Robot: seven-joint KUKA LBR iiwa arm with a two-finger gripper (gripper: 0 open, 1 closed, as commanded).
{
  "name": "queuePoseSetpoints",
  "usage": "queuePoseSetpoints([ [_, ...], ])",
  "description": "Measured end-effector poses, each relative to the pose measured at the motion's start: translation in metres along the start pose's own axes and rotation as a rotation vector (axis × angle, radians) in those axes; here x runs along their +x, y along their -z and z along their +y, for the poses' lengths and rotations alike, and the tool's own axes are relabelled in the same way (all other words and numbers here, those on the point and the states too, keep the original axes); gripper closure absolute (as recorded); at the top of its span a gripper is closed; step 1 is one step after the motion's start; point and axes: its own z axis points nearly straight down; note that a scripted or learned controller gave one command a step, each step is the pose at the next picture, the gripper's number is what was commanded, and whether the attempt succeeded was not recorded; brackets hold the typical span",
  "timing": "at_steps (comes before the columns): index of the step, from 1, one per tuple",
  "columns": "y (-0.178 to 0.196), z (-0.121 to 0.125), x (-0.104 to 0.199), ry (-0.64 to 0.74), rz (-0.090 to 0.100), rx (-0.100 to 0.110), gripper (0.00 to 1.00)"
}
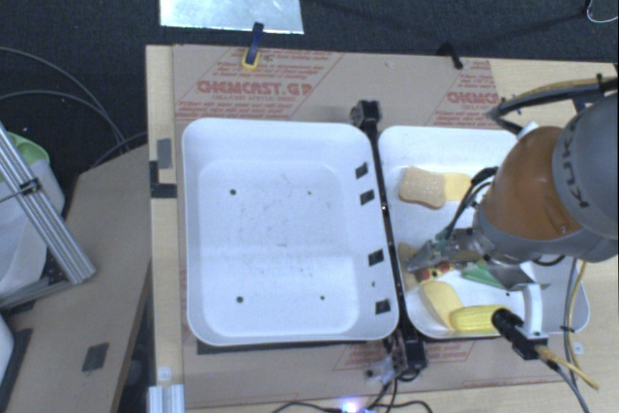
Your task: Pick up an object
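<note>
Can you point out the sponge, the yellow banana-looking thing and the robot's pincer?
Sponge [423, 188], camera view: middle of its tan top.
Yellow banana-shaped object [474, 318], camera view: middle of its body.
Pincer [420, 257], camera view: at its tip.

In the right bin [455, 138] we see a pale yellow sponge [424, 188] lying flat near the divider, towards the far side. Nearer the front wall we find a cream-yellow rounded piece [440, 300] and, just beside it, a bright yellow corn-like object [477, 317] lying on its side. Between these and the sponge sits a cluster of small items under the arm: we make out a bit of red [447, 256] and a green strip [481, 276], too hidden to name.
</note>
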Motion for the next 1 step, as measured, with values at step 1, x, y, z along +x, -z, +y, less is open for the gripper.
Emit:
queuePoseSetpoints([
  [1, -0.0006, -0.0001, -0.0071, 0.005, 0.006, 0.004, 0.0],
])
